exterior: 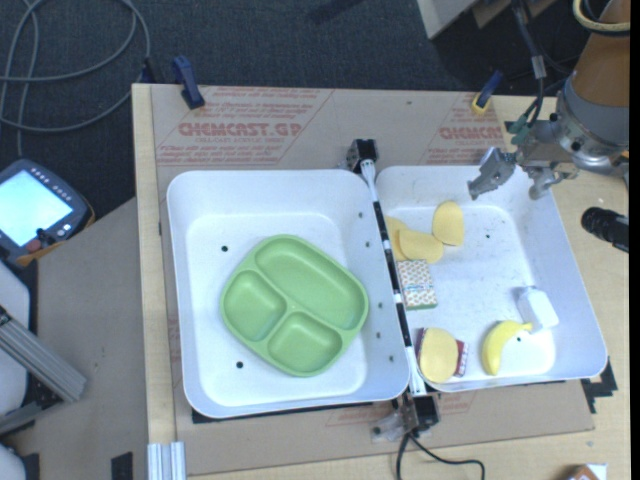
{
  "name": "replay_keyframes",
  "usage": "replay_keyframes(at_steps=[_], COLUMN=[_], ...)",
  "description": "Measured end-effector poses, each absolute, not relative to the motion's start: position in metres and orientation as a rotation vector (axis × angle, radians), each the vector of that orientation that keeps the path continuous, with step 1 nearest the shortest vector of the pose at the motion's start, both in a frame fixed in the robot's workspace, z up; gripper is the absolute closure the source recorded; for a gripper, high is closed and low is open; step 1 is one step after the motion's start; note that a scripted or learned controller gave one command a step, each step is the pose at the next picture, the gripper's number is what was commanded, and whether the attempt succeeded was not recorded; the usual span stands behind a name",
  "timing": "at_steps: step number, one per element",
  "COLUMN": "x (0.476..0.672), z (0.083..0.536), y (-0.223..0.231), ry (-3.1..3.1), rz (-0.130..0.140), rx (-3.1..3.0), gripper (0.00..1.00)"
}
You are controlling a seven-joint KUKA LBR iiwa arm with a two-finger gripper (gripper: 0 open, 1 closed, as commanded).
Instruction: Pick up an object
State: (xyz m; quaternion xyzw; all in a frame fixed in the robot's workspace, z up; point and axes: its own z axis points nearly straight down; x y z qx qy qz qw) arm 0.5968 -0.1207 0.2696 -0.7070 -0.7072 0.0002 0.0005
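Dark carpet surrounds the table (300, 118), which is a brown board printed with red lettering and carries two shallow white bins side by side. Near to far from the jaws: the jaws (512, 180) sit over the far-right part of the right bin (560, 268), spread wide with nothing between them, one finger (488, 176) angled toward the bin's middle, the other (543, 180) toward its right wall. Closest below-left of the jaws is a yellow chip-shaped piece (449, 223), apart from the fingers and lying on the bin floor. Just beyond it, further left, a second yellow piece (417, 244) touches or overlaps the first; can't tell which. Next out, a small patterned packet (416, 284) lies against the divider between the bins. Straight toward the near rim from the jaws, a small white block (537, 308) rests near the right wall, and a yellow banana (504, 344) lies just beside it on a white patch. Further left along the near rim is a round yellow-and-red item (439, 355), type unclear. Well apart from the jaws, the left bin (200, 208) holds a green divided tray (293, 304) with three compartments, lying flat and turned at a slant. Farthest out: a blue clamp (186, 81) at the table's far-left corner, and a handheld screen unit (35, 211) off the left edge.
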Motion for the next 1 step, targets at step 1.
replay_keyframes(at_steps=[1], x=[0.6163], z=[0.1683], y=[-0.0966], ry=[-2.220], rz=[0.002], rx=[-2.219], gripper=[0.00])
